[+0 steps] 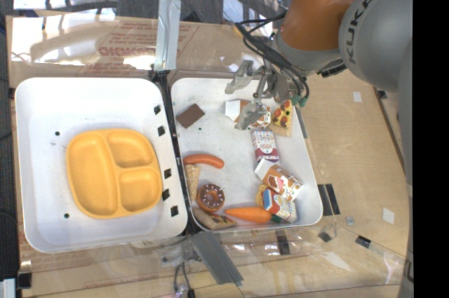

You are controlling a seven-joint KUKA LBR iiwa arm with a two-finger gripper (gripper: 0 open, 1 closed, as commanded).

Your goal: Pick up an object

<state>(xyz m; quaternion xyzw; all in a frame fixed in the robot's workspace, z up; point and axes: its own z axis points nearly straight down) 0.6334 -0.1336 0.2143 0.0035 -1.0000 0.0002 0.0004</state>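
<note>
On the bench, the left bin (28, 149) holds a divided tray (112, 172). The right bin (210, 90) stands just beside it, to its right, and holds a sausage (204, 160), with a doughnut (210, 197) before it and a carrot (247, 215) to the doughnut's right.

One fixed overhead camera, tilted down over both bins.

It looks from above the bench at a slant, far enough to take in the left bin (28, 149) at frame left and the right bin (309, 170) at centre whole; the arm (351, 9) crowds the upper right, apparently nearer the lens, and the bench's far edge runs along the top.
</note>
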